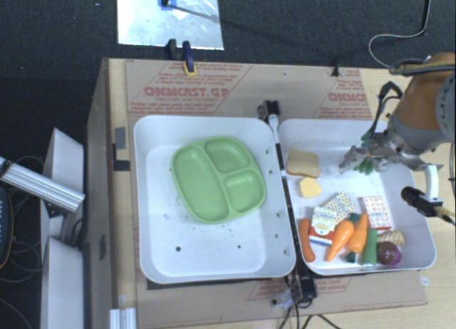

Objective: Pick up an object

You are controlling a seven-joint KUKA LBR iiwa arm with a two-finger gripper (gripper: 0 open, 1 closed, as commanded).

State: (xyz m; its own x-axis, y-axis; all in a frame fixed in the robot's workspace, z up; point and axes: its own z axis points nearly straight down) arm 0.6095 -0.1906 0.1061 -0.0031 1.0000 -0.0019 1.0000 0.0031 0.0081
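Camera view, slanted down on the bench [214, 85]. Entry by item.

Left bin [164, 249]: holds a green tray [217, 178] with three compartments, lying flat near the bin's middle.

Right bin [335, 135]: holds the pickable things. A bread slice [303, 163] lies near the left wall; a yellow piece [310, 188] sits just below it, apart from it. Toward the lower part is a cluster: a carton [332, 211], a second printed pack [375, 211], two carrots [340, 238], a red piece [306, 240] along the left wall, a green stick [370, 246] and a dark purple ball [389, 253] in the lower right corner. Several of these touch or overlap.

Arm [424, 110]: reaches in from the right, orange band above the wrist.

Tool [360, 160]: low over the right bin's upper right part, well apart from the cluster and to the right of the bread slice. Something green shows at its tip, but whether that is a held thing or part of the tool is too blurred to tell; its state, released or clenched, cannot be told.

Step in hand, as judged: the approach or early grasp try; nothing is plainly lifted. The next move calls for settling on one target, best a free-lying one such as the bread slice or yellow piece, centring over it and closing squarely. In the crowded cluster a neighbour is likely to be nudged.
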